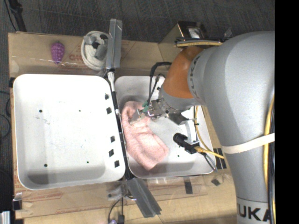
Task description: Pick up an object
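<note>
A pink cloth [142,141] lies crumpled in the right bin [135,85], against its left wall and reaching toward the near edge. My gripper [145,111] is down at the cloth's upper end, touching or pressing into the fabric there. The arm comes in from the right and covers much of the bin's right half.
The left bin [60,129] stands beside the right one, with a grey divider bar [114,106] between them. Beyond the bins on the bench sit a purple grape-like object [57,52] and a white roll of tape [95,49].
</note>
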Robot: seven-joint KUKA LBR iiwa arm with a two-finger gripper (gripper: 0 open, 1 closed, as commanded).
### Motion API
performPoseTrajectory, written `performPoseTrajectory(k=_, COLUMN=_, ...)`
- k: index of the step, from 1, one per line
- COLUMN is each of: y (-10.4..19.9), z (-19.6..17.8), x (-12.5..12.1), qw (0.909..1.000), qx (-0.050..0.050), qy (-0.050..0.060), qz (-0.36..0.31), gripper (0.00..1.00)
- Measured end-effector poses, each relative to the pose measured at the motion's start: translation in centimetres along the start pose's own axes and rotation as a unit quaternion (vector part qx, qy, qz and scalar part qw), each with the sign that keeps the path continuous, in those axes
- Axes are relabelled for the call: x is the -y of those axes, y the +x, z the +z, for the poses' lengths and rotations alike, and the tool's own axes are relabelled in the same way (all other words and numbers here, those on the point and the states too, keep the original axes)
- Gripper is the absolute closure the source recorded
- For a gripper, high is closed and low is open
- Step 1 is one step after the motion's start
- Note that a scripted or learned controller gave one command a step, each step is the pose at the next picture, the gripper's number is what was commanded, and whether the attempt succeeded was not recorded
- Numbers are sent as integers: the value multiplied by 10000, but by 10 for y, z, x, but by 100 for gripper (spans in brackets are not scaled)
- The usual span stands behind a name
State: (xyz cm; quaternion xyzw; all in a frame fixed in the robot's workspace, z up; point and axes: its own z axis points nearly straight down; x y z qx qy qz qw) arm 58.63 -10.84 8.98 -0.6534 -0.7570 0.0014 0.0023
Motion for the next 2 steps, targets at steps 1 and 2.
performPoseTrajectory(k=1, y=4, z=-1, x=-24, qw=9981, qx=7, qy=-12, qz=-618, gripper=0)
performPoseTrajectory(k=2, y=4, z=-1, x=-24, qw=9981, qx=6, qy=-12, qz=-619, gripper=0)
